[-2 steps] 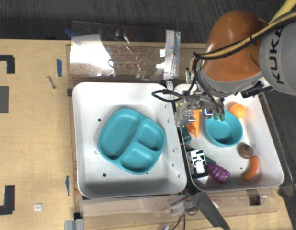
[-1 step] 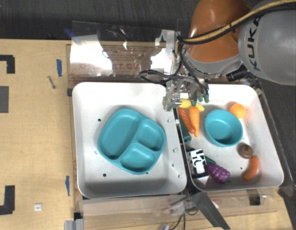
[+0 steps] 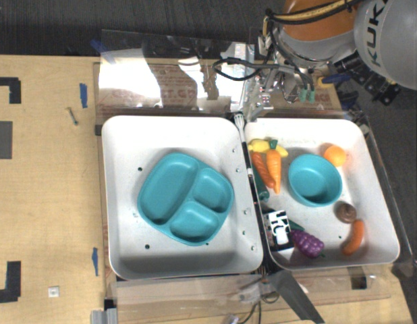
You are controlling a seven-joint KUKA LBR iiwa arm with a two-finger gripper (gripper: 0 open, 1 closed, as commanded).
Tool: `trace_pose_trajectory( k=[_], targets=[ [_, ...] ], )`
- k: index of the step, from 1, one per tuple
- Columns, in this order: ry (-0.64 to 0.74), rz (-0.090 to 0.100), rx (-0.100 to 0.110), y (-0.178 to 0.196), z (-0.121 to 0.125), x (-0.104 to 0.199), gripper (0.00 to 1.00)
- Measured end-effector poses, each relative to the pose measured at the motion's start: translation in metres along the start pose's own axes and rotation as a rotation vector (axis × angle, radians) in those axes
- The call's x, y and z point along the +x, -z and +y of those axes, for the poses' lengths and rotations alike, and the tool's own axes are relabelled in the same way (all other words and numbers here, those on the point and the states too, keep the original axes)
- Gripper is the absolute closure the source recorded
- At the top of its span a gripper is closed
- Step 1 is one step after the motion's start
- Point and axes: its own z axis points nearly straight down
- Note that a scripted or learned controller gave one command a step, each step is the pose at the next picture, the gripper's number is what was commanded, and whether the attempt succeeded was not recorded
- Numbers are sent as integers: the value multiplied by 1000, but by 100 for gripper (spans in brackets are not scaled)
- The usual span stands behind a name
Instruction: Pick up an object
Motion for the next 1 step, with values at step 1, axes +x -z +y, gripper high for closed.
trace_pose_trajectory(
  k=[1],
  targets=[
    [42,11,-2,-35,41,36,100]
  ],
)
